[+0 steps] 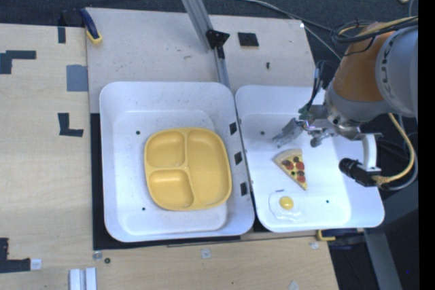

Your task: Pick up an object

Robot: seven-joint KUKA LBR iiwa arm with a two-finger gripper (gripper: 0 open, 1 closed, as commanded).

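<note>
A small toy pizza slice with red toppings (292,167) lay flat on the floor of the right-hand shallow white bin (353,210), its tip pointing toward the near edge, with a white-and-yellow toy fried egg (285,204) just beside it, nearer the bin's front rim. The two-finger gripper (300,133) hung just above and behind the slice, its fingers spread and nothing between them, carried by the grey arm with the orange band (363,75) reaching in from the right. In the left-hand white bin (119,105) sat a yellow plastic divided plate (187,168), well apart from the gripper. On the pale tabletop (41,146) lay strips of dark tape.

The pick looked not yet made. A thin, flat slice offers little to pinch: the fingers could close over its top and slide off, or push it toward the egg. A descent set too far back would likely meet bare bin floor.
</note>
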